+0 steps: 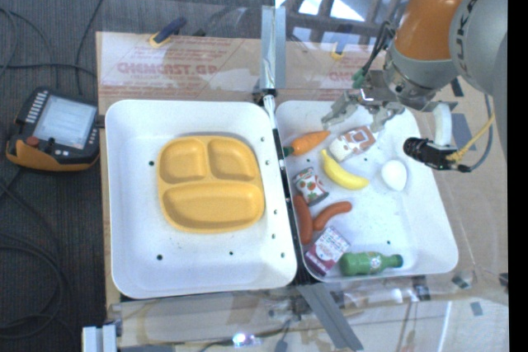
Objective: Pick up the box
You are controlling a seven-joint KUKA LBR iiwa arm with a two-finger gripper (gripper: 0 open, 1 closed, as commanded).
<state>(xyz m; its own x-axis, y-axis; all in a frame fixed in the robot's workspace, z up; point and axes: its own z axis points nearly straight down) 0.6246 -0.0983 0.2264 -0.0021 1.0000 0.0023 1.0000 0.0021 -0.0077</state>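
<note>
Over the far end of the right bin, my gripper (360, 107) hangs with fingers spread, pinching nothing.

Just below my fingers lies a small white-and-brown carton (353, 141), touching the banana (341, 171) on its near side and with the carrot (309, 142) beside it toward the bin's inner wall. The box (329, 246) that I take for my target, pink and white, lies well apart at the near edge of the right bin (429, 239), tight between the sausage (329, 213) and the green bottle (370, 262). To do this well I would come straight down with fingers across its narrow sides, turned so neither tip catches bottle or sausage. The white egg (393, 175) and little can (310, 185) sit between; I would travel above them.
</note>
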